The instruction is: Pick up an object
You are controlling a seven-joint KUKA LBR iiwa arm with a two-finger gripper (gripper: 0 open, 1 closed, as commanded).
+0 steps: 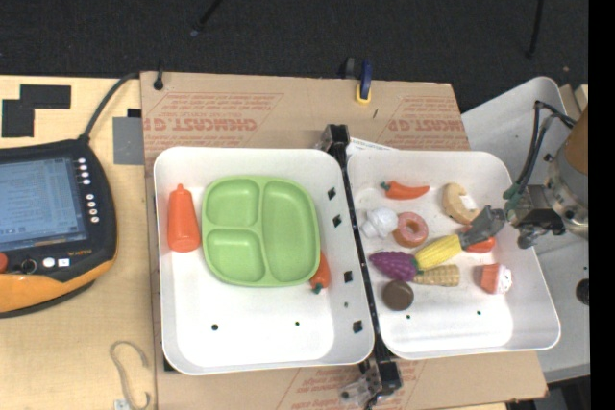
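At the far left a pendant [48, 221] with a lit screen lies on the surface [58, 350], well apart from the bins. The left bin [250, 341] holds an orange bottle [183, 218] standing near its left wall, just beside a green tray [261, 231] with three compartments; a small carrot [321, 274] touches the tray's lower right corner, close to the divider [351, 245]. The front half of this bin is bare white floor, with open room along its near edge. Right of the divider, the right bin [461, 336] is crowded in its middle: a chili [406, 191] near the far wall, a white garlic [381, 223] beside a pink donut [411, 229], purple grapes [392, 265] below them, a brown ball [398, 295] nearer the front, a yellow corn [438, 252] lying tilted over a tan cone [437, 277], a bread piece [459, 203] farther back, and a red and white piece [493, 278] toward the right wall. The bin's front strip is bare. The gripper [483, 226] sits low over the right end of the corn, by a red item [480, 246] partly hidden beneath it; whether it is apart or together I cannot tell. The arm [557, 206] crosses the bin's right rim.
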